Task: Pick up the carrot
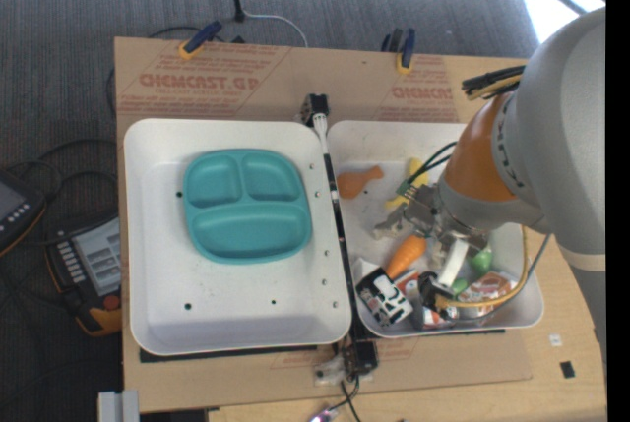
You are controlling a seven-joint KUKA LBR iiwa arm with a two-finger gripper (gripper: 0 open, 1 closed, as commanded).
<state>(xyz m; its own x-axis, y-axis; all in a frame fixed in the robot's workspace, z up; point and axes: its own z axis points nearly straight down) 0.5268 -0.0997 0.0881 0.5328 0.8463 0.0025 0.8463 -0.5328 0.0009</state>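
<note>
Small orange tapered carrot [405, 256] lying in the right white bin [532, 312], lower centre-right of the frame. Grey two-finger gripper [425, 233] just above it, touching or nearly; finger state impossible to tell. Teal compartment tray [246, 205] in the left bin [157, 312].

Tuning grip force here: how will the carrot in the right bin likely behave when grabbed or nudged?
The carrot looks like a smooth, tapered toy, so probably stiff, light and a bit slippery. Its rounded shape suggests it may roll or pivot if nudged. It lies tilted among clutter beside the pincer in the right bin, so neighbours may shift too.
</note>
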